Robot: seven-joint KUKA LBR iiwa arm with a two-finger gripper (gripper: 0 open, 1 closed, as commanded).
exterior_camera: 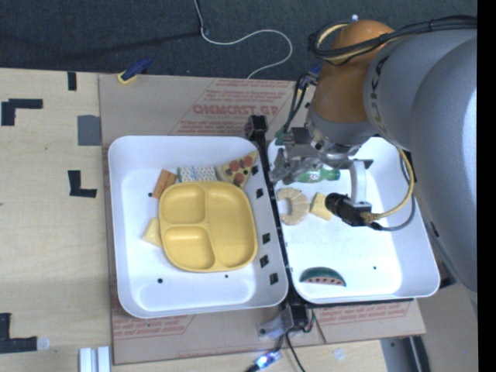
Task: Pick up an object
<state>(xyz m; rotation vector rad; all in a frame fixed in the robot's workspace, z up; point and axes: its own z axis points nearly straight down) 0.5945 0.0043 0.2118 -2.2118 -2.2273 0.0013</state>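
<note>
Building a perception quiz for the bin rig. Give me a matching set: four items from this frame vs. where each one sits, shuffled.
Items:
1. yellow divided plate
2. watermelon slice toy
3. gripper
4. beige ring

Places:
A. right bin, near its front edge
B. right bin, beside the divider between the bins
C. middle of the left bin
D. above the back of the right bin, by the divider

Pairs: 1-C, 2-A, 3-D, 4-B
</note>
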